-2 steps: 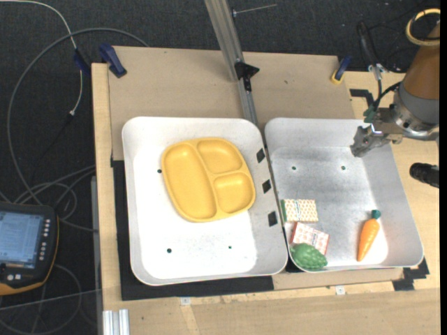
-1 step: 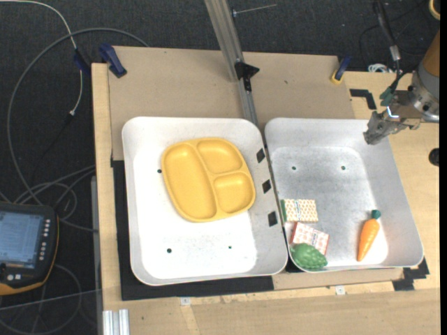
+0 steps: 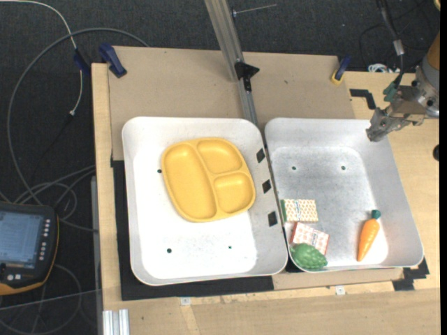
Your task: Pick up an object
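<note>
Carrot (image 3: 368,238) is lying near the right bin's (image 3: 328,145) front-right corner, beside boxes (image 3: 300,210) and greens (image 3: 309,257); tool (image 3: 378,130) is hovering over the far-right rim, carrying nothing, probably staging a descent.

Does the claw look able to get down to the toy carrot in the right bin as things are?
Probably yes. The toy carrot lies alone near the right bin's front right corner, nothing over it or touching it; the claw hangs above the bin's far right edge.
</note>
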{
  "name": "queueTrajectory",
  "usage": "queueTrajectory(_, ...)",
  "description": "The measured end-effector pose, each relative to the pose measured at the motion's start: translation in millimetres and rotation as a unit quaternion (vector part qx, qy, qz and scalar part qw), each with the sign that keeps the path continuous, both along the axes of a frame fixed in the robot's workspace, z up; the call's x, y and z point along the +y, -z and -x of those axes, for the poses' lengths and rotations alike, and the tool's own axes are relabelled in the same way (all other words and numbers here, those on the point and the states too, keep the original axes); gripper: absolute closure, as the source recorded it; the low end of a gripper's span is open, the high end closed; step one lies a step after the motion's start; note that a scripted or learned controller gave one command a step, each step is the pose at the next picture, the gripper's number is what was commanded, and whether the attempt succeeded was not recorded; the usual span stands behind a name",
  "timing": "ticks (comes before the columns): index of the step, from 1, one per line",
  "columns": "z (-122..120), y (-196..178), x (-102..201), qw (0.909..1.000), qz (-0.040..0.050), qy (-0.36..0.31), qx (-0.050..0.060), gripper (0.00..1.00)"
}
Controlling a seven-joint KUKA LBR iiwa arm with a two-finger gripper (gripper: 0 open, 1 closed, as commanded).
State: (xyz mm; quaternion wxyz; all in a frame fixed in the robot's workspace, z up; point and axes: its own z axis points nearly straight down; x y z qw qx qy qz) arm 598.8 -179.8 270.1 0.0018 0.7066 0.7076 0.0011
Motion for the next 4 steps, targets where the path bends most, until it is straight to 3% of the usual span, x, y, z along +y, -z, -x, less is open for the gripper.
queueTrajectory(2,-16,26,109,1.0,-0.002,-0.003,0.004,1.0)
queueTrajectory(4,-27,17,218,1.0,-0.0017,-0.003,0.001,1.0)
